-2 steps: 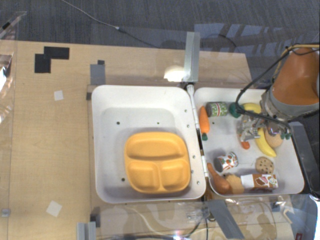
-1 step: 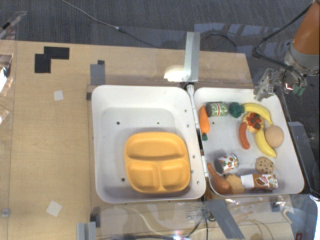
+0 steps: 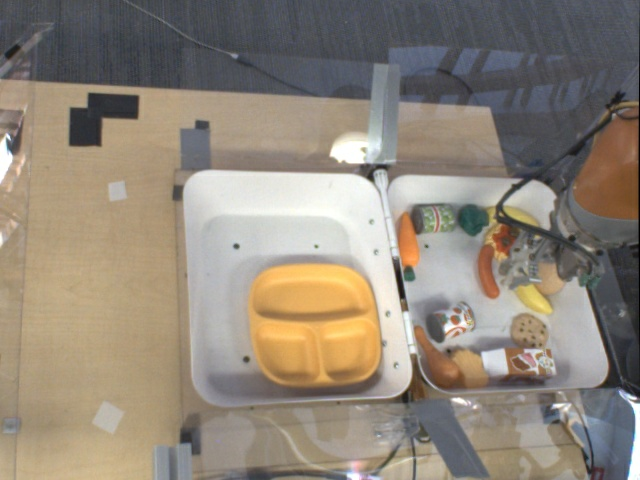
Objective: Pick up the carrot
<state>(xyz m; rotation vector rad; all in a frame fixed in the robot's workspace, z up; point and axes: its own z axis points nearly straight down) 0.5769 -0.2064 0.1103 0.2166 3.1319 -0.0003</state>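
One carrot (image 3: 408,242) lies against the right bin's (image 3: 597,353) left wall, untouched. Your gripper (image 3: 532,266) hovers well apart, over the sausage (image 3: 488,271) and banana (image 3: 532,299); its jaws' state you cannot tell. Approach is in hand: move left across the bin.

Yellow divided tray (image 3: 315,324) lay in left bin (image 3: 215,268), right bin (image 3: 592,353) held green-capped bottle (image 3: 437,218), banana (image 3: 532,298), cookie (image 3: 529,330)

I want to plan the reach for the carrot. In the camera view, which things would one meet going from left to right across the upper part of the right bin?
carrot → green-labelled can → dark green vegetable → red sausage → end effector, close to a yellow banana.
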